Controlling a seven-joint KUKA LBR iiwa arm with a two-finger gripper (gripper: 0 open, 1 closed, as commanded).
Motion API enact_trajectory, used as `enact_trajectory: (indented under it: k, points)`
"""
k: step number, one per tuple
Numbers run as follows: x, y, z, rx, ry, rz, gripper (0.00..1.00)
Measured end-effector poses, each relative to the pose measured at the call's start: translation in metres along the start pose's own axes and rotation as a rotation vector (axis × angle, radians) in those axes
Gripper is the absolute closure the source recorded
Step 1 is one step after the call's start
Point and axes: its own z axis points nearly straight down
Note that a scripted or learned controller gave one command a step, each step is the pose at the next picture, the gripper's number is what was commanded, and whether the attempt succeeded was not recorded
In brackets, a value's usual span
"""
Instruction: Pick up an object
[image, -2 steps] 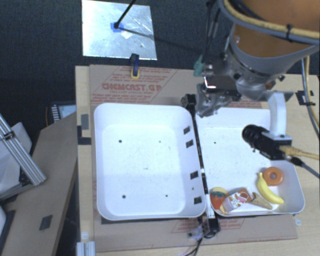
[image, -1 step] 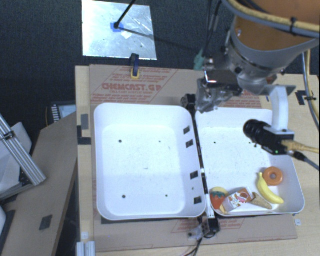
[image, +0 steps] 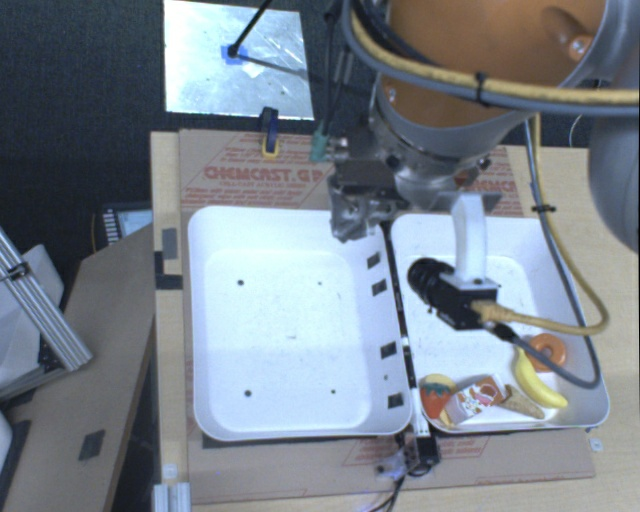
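The arm's jaws (image: 352, 222) hang over the far end of the divider between the two bins, and whether they stand open or closed cannot be told from this slant. The loose objects lie well apart from them, in the near corner of the right bin (image: 560, 275): a banana (image: 537, 382), an orange ring-shaped piece (image: 547, 349) just beside it, and a red-and-white packet (image: 470, 398) against the near wall. The left bin (image: 210, 300) sits beside it on the bench (image: 168, 180).
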Motion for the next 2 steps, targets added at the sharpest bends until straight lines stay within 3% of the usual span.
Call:
enact_trajectory:
  k: [1,2]
  points:
    - [0.038,0.0,0.011,-0.001,0.0,0.001,1.0]
    - [-0.048,0.001,-0.054,-0.01,0.001,0.016,1.0]
